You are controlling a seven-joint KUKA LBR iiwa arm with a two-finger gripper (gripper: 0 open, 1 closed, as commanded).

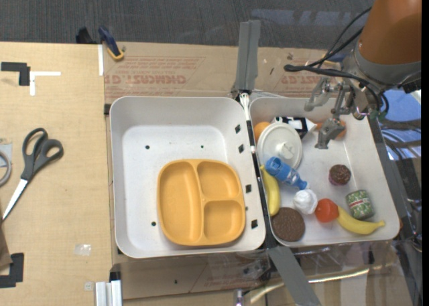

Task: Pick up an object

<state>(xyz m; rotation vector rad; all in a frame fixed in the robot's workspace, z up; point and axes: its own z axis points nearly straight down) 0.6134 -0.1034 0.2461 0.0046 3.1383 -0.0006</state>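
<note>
You are looking at the pincer [330, 122] hanging over the far part of the right-hand white bin [382, 157]; whether it is apart or together I cannot tell, and nothing is sitting in it.

Just below it and toward the left bin, the round white plastic lid with a knob [280, 144] is lying flat. It is probably light but wide and slick, so the knob is the only sensible hold. Beyond that, the blue plastic bottle [285, 171] is lying on its side, touching the lid's near edge; it would likely roll, so you would be clamping across its body.

Nearest on the near side, the small dark brown muffin-like ball [340, 175] is standing apart from its neighbours. I judge it the easiest pick: compact, likely light, with room on both flanks.

Farther toward you, the yellow banana [360, 223], the red tomato-like ball [326, 210] and the green-and-white can [359, 203] are crowding each other; smooth and rounded, they are likely to slip.

In the left bin, well away, the yellow divided plastic tray [201, 202] is too broad to take except by its rim.
</note>
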